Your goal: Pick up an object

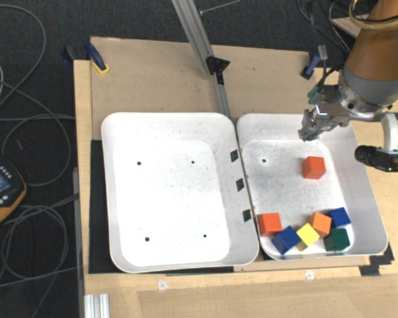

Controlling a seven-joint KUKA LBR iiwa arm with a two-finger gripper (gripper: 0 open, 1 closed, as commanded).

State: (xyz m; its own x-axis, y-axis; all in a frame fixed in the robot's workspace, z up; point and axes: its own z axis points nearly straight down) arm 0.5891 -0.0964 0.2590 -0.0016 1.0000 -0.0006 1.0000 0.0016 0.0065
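My gripper (310,130) hangs over the far part of the right bin (278,177), its dark fingertips pointing down and close together with nothing visible between them. An orange-red cube (313,167) lies alone in the bin just below and slightly right of the gripper. Along the bin's near edge sits a cluster: an orange cube (270,223), a blue cube (286,238), a yellow cube (308,234), another orange cube (322,222), a blue cube (339,216) and a green cube (337,240).
The left bin (119,177) lies beside the right one, split by a ridge with black clips (239,184). A slanted metal bar (199,38) crosses the bench behind the bins. Blue clamps (96,57) sit at the back corners. Cables lie on the floor at left.
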